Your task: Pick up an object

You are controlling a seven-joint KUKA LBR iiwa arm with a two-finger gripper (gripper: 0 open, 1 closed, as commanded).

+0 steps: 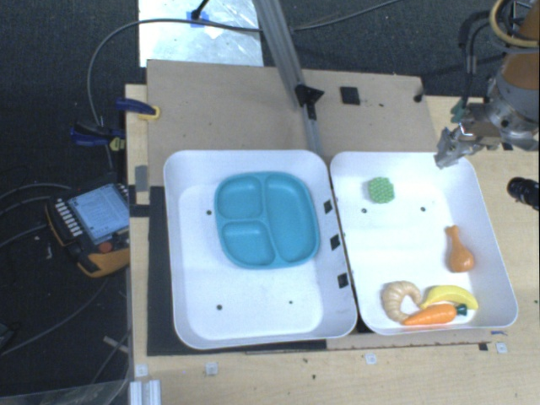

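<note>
The arm is cut off at the camera view's right edge, and its gripper (448, 148) hangs over the right bin's (422, 184) upper right rim, too blurred to tell its state. That bin holds five objects: a green ball (380, 190) near the top, an orange gourd (459, 251) at right, and a croissant (399, 299), banana (451, 296) and carrot (432, 315) clustered touching at the bottom. The left bin (194, 302) holds one blue divided plate (267, 218).
</note>
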